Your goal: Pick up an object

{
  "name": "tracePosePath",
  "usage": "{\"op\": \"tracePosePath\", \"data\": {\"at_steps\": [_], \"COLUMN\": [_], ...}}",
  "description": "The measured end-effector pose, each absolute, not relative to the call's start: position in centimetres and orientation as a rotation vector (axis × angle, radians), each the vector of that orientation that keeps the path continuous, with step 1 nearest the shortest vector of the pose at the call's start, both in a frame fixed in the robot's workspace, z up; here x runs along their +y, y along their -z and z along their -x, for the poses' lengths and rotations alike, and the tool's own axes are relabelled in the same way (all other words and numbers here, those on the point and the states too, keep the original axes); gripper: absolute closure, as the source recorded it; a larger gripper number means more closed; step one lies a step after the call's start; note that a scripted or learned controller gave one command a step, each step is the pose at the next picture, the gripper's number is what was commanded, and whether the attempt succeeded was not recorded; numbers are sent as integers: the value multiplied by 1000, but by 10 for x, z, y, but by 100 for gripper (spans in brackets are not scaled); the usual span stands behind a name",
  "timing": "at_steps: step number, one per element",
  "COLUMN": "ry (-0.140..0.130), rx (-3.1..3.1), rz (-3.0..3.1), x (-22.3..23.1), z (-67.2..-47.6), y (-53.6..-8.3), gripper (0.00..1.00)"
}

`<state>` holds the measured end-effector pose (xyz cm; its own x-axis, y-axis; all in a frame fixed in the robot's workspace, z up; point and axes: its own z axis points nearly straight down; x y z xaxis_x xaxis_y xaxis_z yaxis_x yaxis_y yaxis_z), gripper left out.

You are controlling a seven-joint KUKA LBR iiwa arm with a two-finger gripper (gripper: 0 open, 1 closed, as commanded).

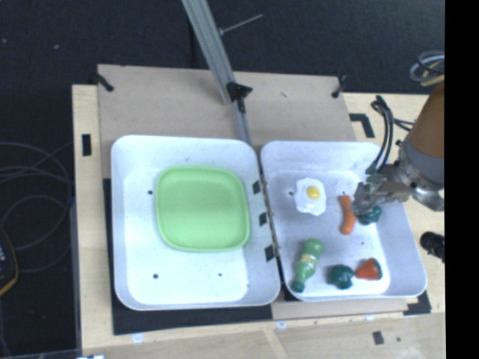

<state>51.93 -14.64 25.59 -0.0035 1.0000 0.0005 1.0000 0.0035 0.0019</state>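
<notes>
The right bin (337,158) holds several small toys. A white fried egg (310,197) lies near its middle, with an orange carrot-like stick (346,215) just to its right. Along the bin's front lie a green bottle (307,263), a dark green piece (340,276) and a red piece (368,269). My gripper (366,203) hangs low over the bin's right side, beside the orange stick. A small teal object (370,216) sits directly at the gripper's tip, partly covered by it. Whether it is gripped is unclear.
The left bin (135,163) carries a light green square plate (202,208). A grey metal pole (213,47) slants down to the divider between the bins. Cables hang from the arm near the right bin's far right corner.
</notes>
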Motion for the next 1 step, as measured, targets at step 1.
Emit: {"op": "tracePosePath", "data": {"at_steps": [1], "ry": [-2], "rx": [2224], "rz": [-2218], "x": [-103], "z": [-515], "y": [-259], "gripper": [100]}}
